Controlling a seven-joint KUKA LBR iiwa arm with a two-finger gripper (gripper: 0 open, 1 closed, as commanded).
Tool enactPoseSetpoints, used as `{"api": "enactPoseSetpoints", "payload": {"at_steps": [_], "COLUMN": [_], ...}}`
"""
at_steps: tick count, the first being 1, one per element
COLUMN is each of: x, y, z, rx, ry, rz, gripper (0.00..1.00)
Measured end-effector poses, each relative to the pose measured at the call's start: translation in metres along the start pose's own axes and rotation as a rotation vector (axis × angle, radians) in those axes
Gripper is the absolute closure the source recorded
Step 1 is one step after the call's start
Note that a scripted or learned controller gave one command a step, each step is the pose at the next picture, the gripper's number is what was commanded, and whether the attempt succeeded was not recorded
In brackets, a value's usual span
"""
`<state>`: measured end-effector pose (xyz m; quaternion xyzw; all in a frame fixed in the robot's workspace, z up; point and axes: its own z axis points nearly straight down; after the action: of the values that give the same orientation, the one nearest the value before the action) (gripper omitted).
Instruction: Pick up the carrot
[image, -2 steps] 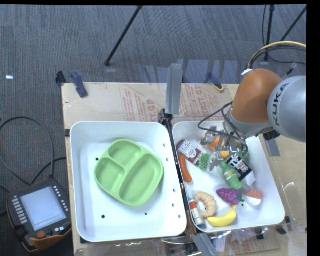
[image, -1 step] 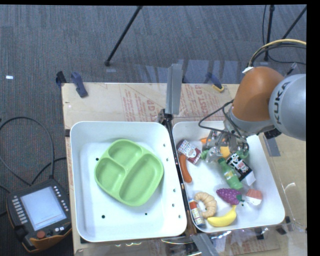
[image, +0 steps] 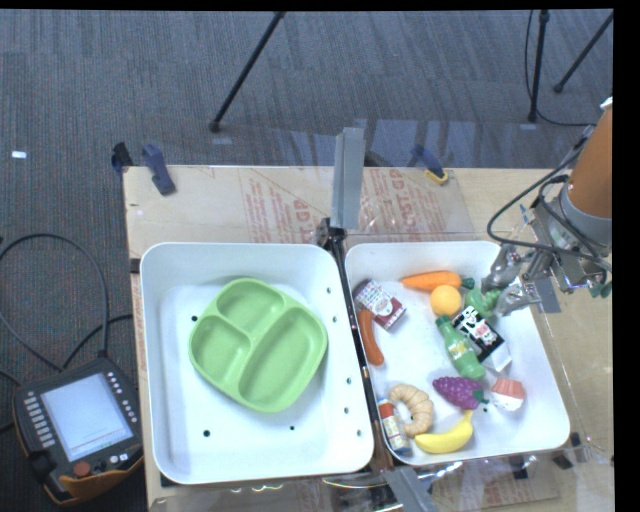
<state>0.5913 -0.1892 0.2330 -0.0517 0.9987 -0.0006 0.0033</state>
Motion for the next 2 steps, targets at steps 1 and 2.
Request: {"api": "enactPoseSetpoints", "payload": {"at_steps": [1, 2], "x": [0.001, -0.033], "y": [0.002, 0.037], "z": [0.005, 0.148], "rx": [-0.005, -0.005], "ry": [0.008, 0.008], "rz": [-0.001, -0.072], "gripper": [0.0, 0.0]}}
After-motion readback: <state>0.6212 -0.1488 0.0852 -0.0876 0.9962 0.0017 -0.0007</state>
